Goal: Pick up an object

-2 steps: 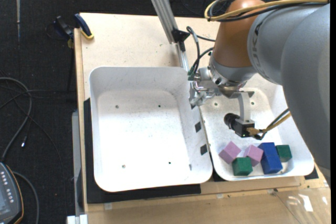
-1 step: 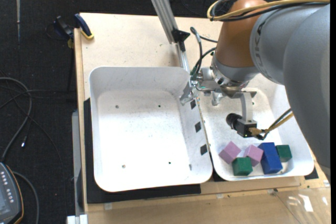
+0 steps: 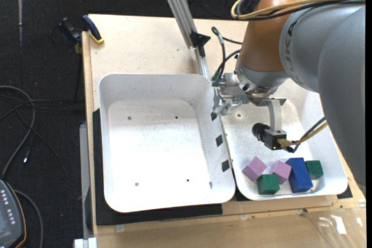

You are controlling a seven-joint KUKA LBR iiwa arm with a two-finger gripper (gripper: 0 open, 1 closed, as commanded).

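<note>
The 2 bins were smooth white plastic with rounded corners; the left bin (image 3: 116, 96) sat speckled, the right bin (image 3: 334, 180) held 5 small matte blocks clustered at its near end: 2 lilac cubes (image 3: 254, 168), 2 green cubes (image 3: 268, 183) and 1 taller blue block (image 3: 299, 175); the gripper (image 3: 221, 103) hung near the bins' shared wall, well apart from them, its state perhaps hidden; I cannot tell.

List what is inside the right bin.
The right bin holds two pink blocks, two green blocks and a blue block. The arm covers its far end.
</note>
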